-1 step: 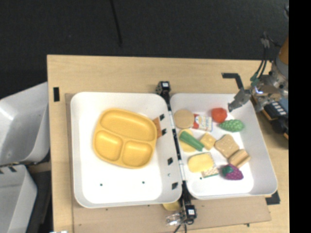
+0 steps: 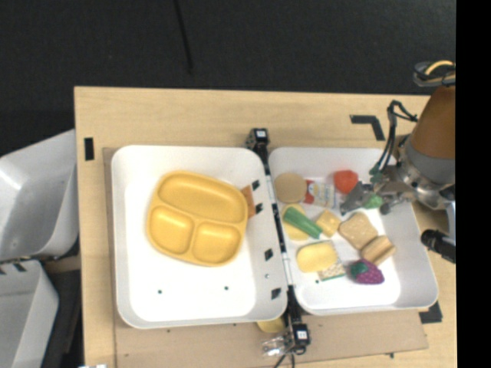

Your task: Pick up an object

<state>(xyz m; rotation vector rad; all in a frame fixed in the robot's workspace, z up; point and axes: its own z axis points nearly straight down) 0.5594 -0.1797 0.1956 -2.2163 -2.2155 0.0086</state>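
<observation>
Two white bins are set side by side on the bench [image 2: 153,113]: the left bin [image 2: 138,282] holds one yellow divided tray [image 2: 198,218], the right bin [image 2: 399,290] a heap of toy foods. Counted there are one round cookie [image 2: 290,187], one green vegetable [image 2: 301,222], one yellow block [image 2: 316,256], two bread slices [image 2: 367,238], one red piece [image 2: 345,180] and one purple grape cluster [image 2: 367,272]. The gripper [image 2: 367,198] (fingers spread narrowly, nothing seen between them) is lowered at the bin's right side, just beside a small green piece [image 2: 374,202].

Yellow tray [image 2: 198,218], toy-food bin [image 2: 410,290]
</observation>
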